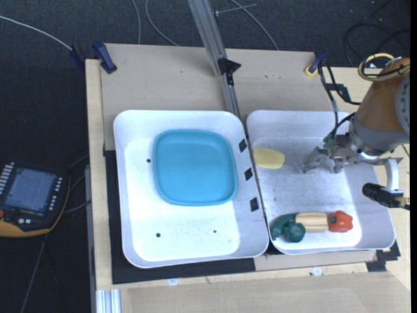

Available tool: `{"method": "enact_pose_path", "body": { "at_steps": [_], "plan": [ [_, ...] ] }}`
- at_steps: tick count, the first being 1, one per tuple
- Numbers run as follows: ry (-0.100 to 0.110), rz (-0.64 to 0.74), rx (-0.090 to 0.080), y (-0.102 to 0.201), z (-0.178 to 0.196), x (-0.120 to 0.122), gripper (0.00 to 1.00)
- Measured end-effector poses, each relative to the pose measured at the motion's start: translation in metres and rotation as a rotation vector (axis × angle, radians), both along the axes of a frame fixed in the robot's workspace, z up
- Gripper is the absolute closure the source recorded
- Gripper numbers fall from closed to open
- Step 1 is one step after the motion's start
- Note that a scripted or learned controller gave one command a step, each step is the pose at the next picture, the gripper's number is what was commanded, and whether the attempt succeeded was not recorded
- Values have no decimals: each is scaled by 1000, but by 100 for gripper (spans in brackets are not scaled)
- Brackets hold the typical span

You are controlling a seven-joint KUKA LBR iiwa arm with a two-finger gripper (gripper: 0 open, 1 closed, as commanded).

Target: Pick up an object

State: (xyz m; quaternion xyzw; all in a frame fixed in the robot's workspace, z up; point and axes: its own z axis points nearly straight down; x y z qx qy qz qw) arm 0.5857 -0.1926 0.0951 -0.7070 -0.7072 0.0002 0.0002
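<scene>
Lying along the near edge of the right bin (280, 129) are three small things in a row: a dark green lump (288, 229) at the left, a pale tan cylinder (311, 222) touching it in the middle, and a red-orange piece (339, 222) at the right end. All three are resting against the bin's front wall. Farther back in that same bin, close to its left wall, a pale yellow object (268, 158) is sitting alone, well apart from the row in front.

Across the divide, the left bin (133, 168) is holding a light blue square plate (195, 167) with rounded corners, which is lying flat in the bin's rear half; a few dark specks are showing on the white floor around it.

From the right, the grey arm (384, 113) with its orange band is reaching in over the right bin. Its gripper (320, 162) is hovering over the bin's rear middle, to the right of the yellow object and not touching it. Whether its fingers are spread or pressed together I cannot tell, and nothing is visible between them.

Both bins are sitting side by side on a wooden bench (163, 77), with a metal rail (207, 25) slanting down toward the gap between them. A handheld controller (29, 197) is lying on the dark floor at the left.
</scene>
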Motion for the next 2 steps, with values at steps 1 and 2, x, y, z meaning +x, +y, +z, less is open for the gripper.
{"method": "enact_pose_path", "body": {
  "at_steps": [1,2],
  "plan": [
    [-2,0,0,0,11,1,100],
    [-6,0,-2,-6,69,9,100]
  ]
}}
